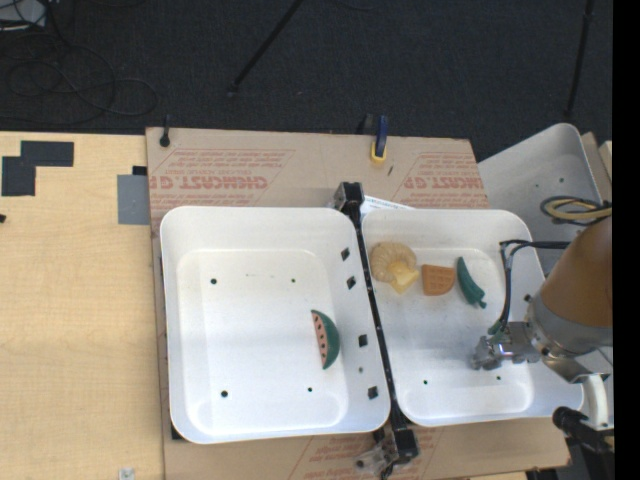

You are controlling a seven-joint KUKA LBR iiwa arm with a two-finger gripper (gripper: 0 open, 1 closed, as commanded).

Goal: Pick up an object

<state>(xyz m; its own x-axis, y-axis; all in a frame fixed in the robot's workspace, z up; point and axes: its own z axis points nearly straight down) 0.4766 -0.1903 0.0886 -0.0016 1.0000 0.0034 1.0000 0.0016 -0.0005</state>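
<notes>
Three small toys, a green curved pod-shaped piece (470,281), an orange wedge block (437,280) and a pale yellow shell-like lump (394,264), lie well apart from the jaws (490,353), whose opening I cannot tell, so closing here risks grabbing nothing.

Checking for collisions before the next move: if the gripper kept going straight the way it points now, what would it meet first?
The gripper points left, low over the right bin. Bare bin floor lies ahead, so probably the black divider between the bins comes first, though its height is unclear.
</notes>
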